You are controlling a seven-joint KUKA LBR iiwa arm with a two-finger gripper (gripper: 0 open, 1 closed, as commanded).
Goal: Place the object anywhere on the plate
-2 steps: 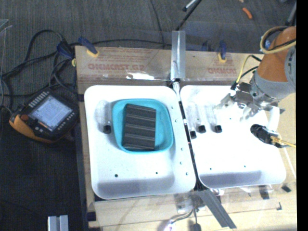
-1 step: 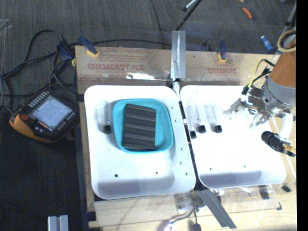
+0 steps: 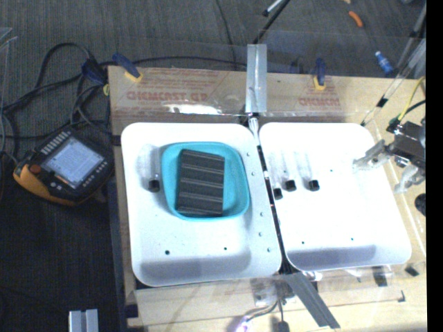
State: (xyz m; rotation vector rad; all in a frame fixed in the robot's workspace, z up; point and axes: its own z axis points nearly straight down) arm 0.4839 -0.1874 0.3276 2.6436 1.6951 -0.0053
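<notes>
Dark carpet surrounds my surface [image 3: 208, 95], with cables trailing across it and a handheld control pendant [image 3: 66, 166] lying on the floor at the far left. Moving right, I see the left bin [image 3: 201, 261], which holds a turquoise plate [image 3: 239, 185]. On that plate rests a dark ribbed block [image 3: 201, 182], lying flat and sitting fully within the rim, slightly toward the plate's left half. Just off the plate's left edge is a clear stick with a black end [image 3: 149, 171], lying on the bin floor. Across the divider, the right bin [image 3: 346, 234] carries three more such clear pieces with black ends [image 3: 294, 175] lined up near its left wall. At the far right edge my claw [image 3: 377, 156] hangs over the right bin's far corner, well apart from the plate; whether it is parted or pinched I cannot tell, as the metal there is too small and blurred.

As I judge it, if the ribbed block is the object, the placing looks done and I only need to keep clear. If another piece is meant, I would have to bring the claw down over it first.
</notes>
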